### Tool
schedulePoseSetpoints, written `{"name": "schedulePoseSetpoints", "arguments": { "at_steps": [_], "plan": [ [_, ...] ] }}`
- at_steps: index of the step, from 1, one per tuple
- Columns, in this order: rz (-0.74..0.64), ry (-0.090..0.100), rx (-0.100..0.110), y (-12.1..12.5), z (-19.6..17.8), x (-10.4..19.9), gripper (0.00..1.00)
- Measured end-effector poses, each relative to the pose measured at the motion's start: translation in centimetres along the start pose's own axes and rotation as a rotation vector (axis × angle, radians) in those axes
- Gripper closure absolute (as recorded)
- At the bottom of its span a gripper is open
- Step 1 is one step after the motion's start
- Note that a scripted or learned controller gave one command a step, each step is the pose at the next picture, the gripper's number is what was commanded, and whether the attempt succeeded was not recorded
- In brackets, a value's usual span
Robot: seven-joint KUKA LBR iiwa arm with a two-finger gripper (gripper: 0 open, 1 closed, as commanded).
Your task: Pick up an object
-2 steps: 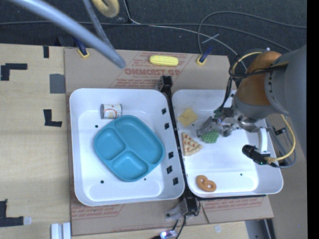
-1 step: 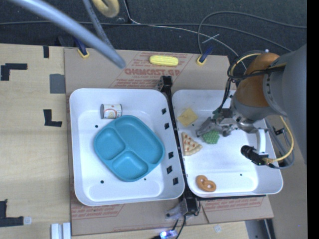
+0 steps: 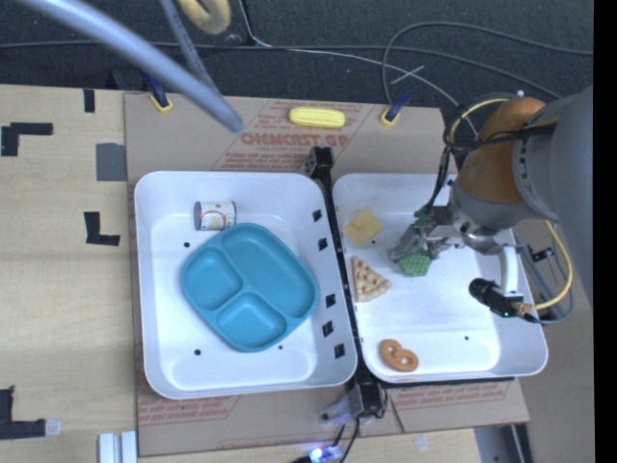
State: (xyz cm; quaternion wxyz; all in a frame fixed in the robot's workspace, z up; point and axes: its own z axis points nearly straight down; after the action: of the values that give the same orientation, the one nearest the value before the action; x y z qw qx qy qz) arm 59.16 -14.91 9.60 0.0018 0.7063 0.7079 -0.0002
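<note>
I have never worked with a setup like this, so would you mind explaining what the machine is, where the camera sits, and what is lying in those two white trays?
This is one picture from a camera fixed above a bench, looking down at a slant. The grey machine with the orange band entering from the right is a robot arm; its gripper is low in the right bin, right at a small green object. I cannot tell whether it grips it. That bin also holds a pale yellow wedge, a pizza slice toy and a pretzel toy. The left bin holds a blue divided plate and a small can lying on its side. A yellow corn cob toy lies on the cardboard behind the bins.
</note>
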Motion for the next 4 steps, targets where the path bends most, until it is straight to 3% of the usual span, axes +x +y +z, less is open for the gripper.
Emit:
{"name": "schedulePoseSetpoints", "arguments": {
  "at_steps": [2, 3, 4],
  "plan": [
    [0.001, 0.002, -0.001, 0.5, -12.1, -0.6, 1.0],
    [0.001, 0.003, 0.002, 0.6, -14.7, -0.6, 1.0],
    [-0.002, 0.003, 0.003, 1.5, -14.0, 5.1, 1.0]
  ]
}}
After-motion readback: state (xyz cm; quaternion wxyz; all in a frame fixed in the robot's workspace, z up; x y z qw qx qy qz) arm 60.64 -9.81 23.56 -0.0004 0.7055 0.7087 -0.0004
